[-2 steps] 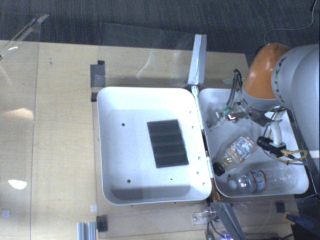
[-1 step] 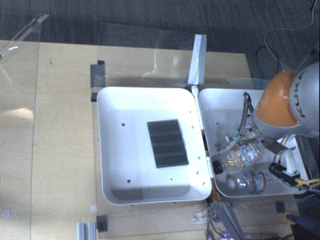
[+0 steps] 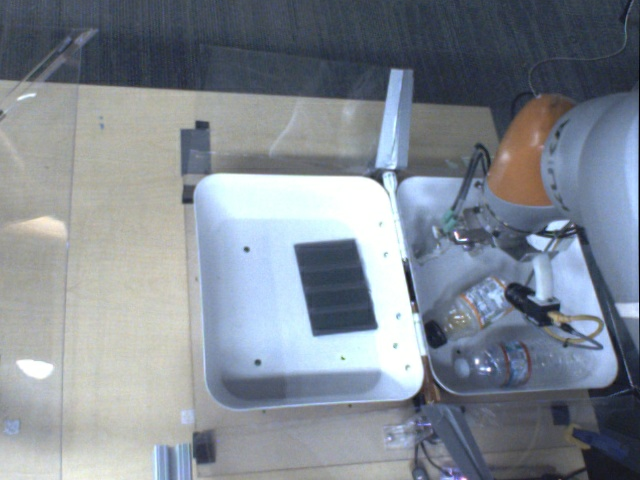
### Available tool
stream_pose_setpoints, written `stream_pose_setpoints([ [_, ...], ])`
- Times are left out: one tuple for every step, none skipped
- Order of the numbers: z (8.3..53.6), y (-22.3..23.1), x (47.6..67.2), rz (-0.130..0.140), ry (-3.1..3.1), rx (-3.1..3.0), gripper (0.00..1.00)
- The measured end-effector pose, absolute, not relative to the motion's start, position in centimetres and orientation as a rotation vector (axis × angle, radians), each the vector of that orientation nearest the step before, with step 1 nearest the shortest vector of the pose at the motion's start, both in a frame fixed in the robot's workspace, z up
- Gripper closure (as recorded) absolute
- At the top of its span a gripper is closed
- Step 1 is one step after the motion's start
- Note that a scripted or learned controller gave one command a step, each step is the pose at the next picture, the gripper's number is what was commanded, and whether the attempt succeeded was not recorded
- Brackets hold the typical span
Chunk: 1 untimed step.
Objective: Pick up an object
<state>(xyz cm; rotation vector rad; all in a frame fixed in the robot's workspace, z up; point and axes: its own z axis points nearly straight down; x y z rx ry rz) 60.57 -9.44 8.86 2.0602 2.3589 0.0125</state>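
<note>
Bottle (image 3: 505,361) lies flat along right bin (image 3: 590,373) front wall, second bottle (image 3: 478,304) beside it, where loose objects settle. Arm (image 3: 560,163) hangs above; pincer (image 3: 462,230) grip state: cannot tell.

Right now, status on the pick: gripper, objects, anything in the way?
Gripper low over right bin, upper left part; nothing seen between its fingers. Clear bottles lie near bin's front. Dark ridged pad alone in left bin.
</note>
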Motion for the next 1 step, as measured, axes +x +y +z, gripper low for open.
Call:
stream_pose_setpoints([
  [9.00, -10.20, 51.65, 0.013, 2.488, 1.899, 0.00],
])
